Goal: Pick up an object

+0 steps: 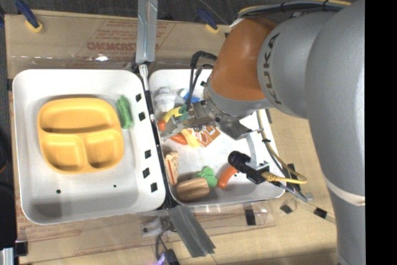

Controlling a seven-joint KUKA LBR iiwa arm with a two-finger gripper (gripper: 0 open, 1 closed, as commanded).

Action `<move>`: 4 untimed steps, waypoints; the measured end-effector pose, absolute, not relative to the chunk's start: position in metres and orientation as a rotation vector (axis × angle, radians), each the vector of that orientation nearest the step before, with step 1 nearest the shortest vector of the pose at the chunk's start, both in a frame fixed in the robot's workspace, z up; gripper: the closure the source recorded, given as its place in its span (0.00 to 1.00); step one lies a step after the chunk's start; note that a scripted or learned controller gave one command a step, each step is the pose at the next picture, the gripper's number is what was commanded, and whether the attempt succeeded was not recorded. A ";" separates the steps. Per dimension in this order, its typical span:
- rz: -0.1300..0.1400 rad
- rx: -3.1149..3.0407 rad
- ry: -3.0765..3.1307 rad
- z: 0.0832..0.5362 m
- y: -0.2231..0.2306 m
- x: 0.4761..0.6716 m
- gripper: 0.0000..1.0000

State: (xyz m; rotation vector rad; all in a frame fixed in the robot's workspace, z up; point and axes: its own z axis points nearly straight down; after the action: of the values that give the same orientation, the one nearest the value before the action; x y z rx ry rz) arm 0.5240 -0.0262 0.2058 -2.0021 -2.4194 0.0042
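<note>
Bench: two white bins. Left bin (pixel 25 152): yellow tray (pixel 79 133), green piece (pixel 125 112), set aside. Right bin (pixel 263 192): toy food heap, pick targets. Gripper (pixel 197 118) low over heap, reaching; grip state indiscernible. Hot dog (pixel 192 188) near front wall.

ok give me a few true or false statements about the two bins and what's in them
1. The yellow divided tray lies in the left bin. True.
2. The green pepper sits in the right bin. False: it lies in the left bin, beside the yellow tray.
3. The gripper is over the right bin. True.
4. The hot dog lies at the far end of the right bin. False: it is at the near edge, beside the carrot.
5. The left bin holds more items than the right. False: the right bin holds far more.
</note>
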 end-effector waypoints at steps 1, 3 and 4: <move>0.006 -2.051 -2.373 0.190 -0.034 0.476 0.00; -0.001 -2.103 -2.335 0.092 -0.103 0.589 0.00; -0.001 -2.096 -2.340 0.103 -0.103 0.590 1.00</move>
State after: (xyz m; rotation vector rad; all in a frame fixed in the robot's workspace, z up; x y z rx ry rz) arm 0.5896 -0.1026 0.1029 -2.0956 -2.3403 -0.0009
